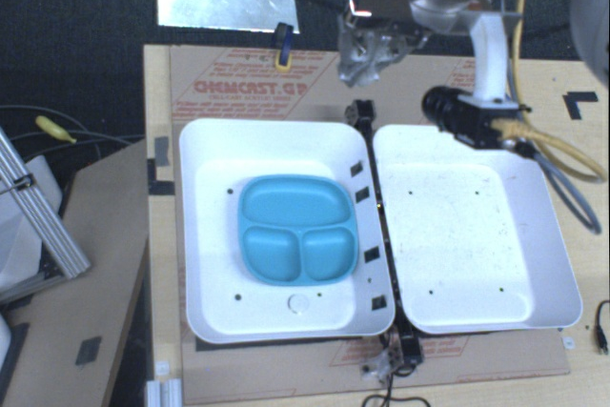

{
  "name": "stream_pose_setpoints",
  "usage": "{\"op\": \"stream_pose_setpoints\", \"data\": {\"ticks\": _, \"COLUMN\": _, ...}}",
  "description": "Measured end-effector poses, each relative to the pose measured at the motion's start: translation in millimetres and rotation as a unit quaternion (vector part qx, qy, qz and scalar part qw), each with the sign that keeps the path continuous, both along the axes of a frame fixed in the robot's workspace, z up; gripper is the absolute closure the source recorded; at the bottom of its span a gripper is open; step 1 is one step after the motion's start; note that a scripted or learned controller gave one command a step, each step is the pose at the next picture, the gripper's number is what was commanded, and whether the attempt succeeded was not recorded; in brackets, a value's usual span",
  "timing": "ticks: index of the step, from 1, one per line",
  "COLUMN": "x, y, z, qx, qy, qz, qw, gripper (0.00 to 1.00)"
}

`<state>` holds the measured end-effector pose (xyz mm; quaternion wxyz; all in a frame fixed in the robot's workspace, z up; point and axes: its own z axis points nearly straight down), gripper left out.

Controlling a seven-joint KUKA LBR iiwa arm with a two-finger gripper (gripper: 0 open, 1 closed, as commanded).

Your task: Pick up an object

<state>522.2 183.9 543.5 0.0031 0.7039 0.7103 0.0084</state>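
Inside left bin (205,167): one blue tray (296,230). Pincer (365,62) above bins, grip state unclear.

The divided plate (295,229) is light blue, one plain colour without any pattern, and it lies in the left bin (214,167), which is white like the right bin (477,300); the right bin has fine dark specks on its floor. The board (248,86) under the bins is pale brown with red printed letters. The gripper (367,62) is shiny grey metal, and the floor (67,14) around is dark, almost black.
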Motion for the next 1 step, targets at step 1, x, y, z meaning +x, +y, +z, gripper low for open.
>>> {"op": "stream_pose_setpoints", "data": {"ticks": 1, "x": 53.4, "y": -72.2, "z": -30.6, "qx": -0.0047, "qy": 0.008, "qz": -0.008, "qw": 0.9999, "gripper": 1.00}}
